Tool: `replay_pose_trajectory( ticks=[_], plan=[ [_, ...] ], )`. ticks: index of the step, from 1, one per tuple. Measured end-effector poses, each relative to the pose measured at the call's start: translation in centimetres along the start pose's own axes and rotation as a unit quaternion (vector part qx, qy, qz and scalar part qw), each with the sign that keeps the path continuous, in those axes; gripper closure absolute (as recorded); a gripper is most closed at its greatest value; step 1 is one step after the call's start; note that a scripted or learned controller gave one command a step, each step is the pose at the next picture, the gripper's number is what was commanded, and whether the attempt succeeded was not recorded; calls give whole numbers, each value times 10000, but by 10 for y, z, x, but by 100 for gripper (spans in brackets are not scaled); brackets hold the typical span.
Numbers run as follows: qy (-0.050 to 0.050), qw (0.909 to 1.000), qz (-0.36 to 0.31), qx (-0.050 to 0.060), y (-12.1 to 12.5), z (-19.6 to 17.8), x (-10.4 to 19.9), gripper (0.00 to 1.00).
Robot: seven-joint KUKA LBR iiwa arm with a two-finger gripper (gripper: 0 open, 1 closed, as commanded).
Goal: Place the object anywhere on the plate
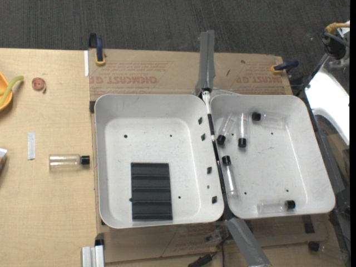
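A black ribbed plate [151, 191] lies flat on the floor of the left bin [111, 127], near its front edge. Several clear vials with black caps lie in the right bin [300, 149]. Two vials [225, 131] [242, 128] rest side by side near the bin's left wall. A third vial [261, 116] lies toward the back. A long one [228, 178] runs along the left wall. Another vial [275, 207] sits at the front rim. All are apart from the plate.
One more clear vial [67, 161] lies on the wooden bench left of the bins. A yellow object [5, 90] and a small brown disc [38, 83] sit at the far left. Clamps [98, 49] [283, 67] hold the cardboard behind the bins. White machine parts [331, 99] stand at the right edge.
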State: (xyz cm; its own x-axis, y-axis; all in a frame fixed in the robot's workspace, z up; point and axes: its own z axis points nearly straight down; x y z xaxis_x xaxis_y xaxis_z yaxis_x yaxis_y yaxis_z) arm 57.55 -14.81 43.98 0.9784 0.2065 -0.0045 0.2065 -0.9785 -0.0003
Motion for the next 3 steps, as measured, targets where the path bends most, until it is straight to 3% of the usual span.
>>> replay_pose_trajectory(
  ticks=[1,2,3],
  plan=[
    [-5,10000,39,6,55,0,-99,0],
    [-5,10000,2,2,32,0,-22,0],
    [-5,9999,-128,7,55,0,-99,0]
  ],
)
